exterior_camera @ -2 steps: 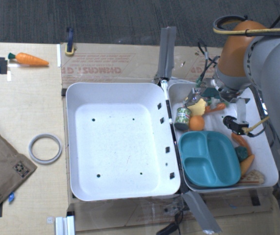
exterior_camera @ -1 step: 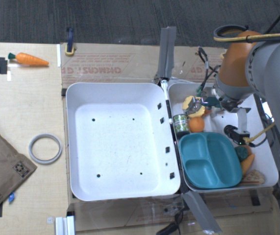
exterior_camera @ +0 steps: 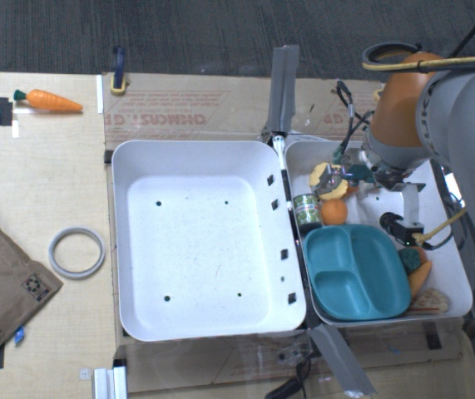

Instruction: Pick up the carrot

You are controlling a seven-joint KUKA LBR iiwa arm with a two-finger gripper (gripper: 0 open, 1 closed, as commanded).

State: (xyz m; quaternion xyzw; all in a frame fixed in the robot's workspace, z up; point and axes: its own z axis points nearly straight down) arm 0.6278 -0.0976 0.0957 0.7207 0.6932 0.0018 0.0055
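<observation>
What looks like the carrot (exterior_camera: 420, 278) lies well below the gripper (exterior_camera: 342, 178), wedged between the teal tray (exterior_camera: 358, 273) and the right bin (exterior_camera: 462, 293) wall. It is probably light, stiff and smooth; grip across its thick middle. Just under the gripper sit an orange ball (exterior_camera: 333, 213) and a can (exterior_camera: 306, 209). Whether the gripper is open or closed, I cannot tell.

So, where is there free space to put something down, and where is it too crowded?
The left bin has a bare white floor between its four walls. On the wooden bench, bare patches lie between the tape ring and the carrot. The right bin is crowded: teal tray, green can, orange ball and the arm over it.
</observation>
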